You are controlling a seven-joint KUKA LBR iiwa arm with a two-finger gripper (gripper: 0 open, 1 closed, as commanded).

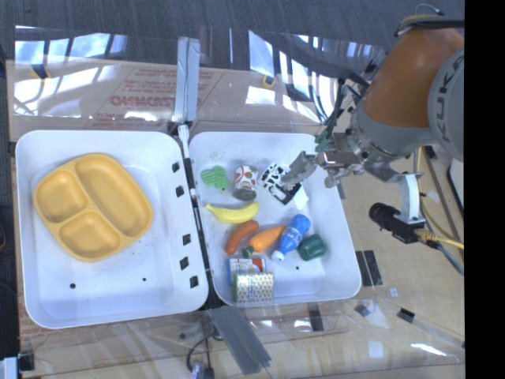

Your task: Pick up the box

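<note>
- My fingers (293, 181) hang over the right bin (335, 235), beside the black-and-white toy (272, 178); I cannot tell their spread.
- The box (253, 287) lies at that bin's near edge, well apart.

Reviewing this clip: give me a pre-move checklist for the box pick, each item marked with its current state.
1. Box located, near edge of right bin: ok.
2. Box top uncovered: ok.
3. Gripper over the box: not ok, it is by the black-and-white toy.
4. Finger opening: cannot tell.
5. Space around box: not ok, carrot and bin wall close.
6. Gripper free of objects: cannot tell.
</note>
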